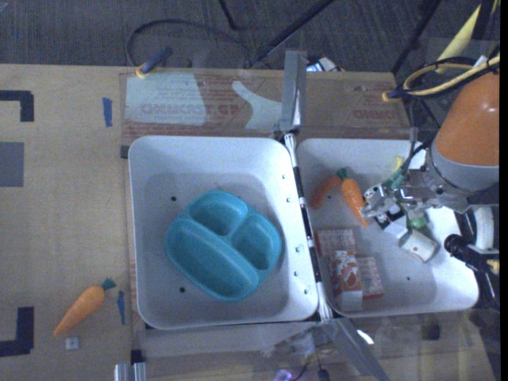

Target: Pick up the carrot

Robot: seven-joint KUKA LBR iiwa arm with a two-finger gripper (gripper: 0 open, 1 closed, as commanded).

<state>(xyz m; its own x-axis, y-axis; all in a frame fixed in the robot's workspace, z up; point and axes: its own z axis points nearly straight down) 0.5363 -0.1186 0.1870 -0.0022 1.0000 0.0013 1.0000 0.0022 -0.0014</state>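
An orange carrot (352,196) with a green top lies tilted in the right bin (452,292), near its upper left. A second, paler carrot (324,190) rests just left of it, against the bin's wall. My gripper (382,205) hangs low over the right bin, right beside the first carrot's lower end and close to touching it. The wrist's metal parts hide how it meets the carrot. A third carrot (79,308) lies outside the bins on the bench at the lower left.
A blue divided plate (224,244) sits in the left bin (151,165). Red-and-white packets (349,272) lie at the front left of the right bin. A small white object (418,244) rests below the gripper. Cables run at the right.
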